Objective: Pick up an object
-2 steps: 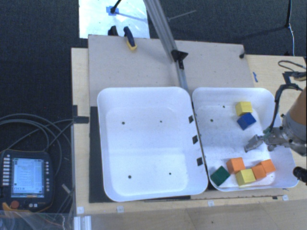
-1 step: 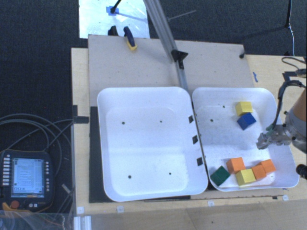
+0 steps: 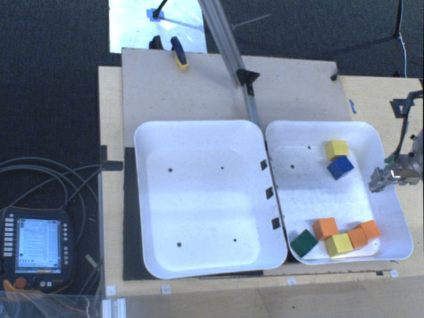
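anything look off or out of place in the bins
Nothing stands out. All the blocks sit inside the right bin: a yellow block touching a blue block, the rest clustered at the near edge.

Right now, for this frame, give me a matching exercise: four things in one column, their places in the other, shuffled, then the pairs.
Things:
1. blue cube
2. green cube
3. gripper
4. pendant

Places:
A. right bin's near left corner
B. off the bench, at the view's lower left
C. touching the yellow cube at the bin's far end
D. over the bin's right rim

Pairs: 1-C, 2-A, 3-D, 4-B
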### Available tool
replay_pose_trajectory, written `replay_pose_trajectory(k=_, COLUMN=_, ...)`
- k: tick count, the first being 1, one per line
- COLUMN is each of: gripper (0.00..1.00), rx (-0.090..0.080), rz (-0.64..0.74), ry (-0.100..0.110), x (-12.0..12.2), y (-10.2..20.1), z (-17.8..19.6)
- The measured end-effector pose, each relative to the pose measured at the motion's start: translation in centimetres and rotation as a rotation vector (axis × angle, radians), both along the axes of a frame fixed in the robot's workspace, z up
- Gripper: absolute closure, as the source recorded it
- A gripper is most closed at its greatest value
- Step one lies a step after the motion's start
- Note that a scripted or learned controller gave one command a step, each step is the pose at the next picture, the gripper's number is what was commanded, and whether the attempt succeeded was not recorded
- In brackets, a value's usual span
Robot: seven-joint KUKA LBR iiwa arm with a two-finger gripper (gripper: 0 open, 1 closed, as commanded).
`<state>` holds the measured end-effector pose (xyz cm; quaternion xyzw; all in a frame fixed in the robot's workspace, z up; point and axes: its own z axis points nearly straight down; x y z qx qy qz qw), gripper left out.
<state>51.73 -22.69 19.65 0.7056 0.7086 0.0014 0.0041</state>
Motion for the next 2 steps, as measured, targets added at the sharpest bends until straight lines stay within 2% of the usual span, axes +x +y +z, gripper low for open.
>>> replay_pose_trajectory(k=1, gripper=1.0, rx=0.0, rz=0.002, ry=-0.001, x=0.5, y=0.4, z=6.3)
replay_pose_trajectory(k=2, gripper=1.0, rx=0.001, rz=0.001, ry=0.002, x=0.7, y=0.4, z=9.3)
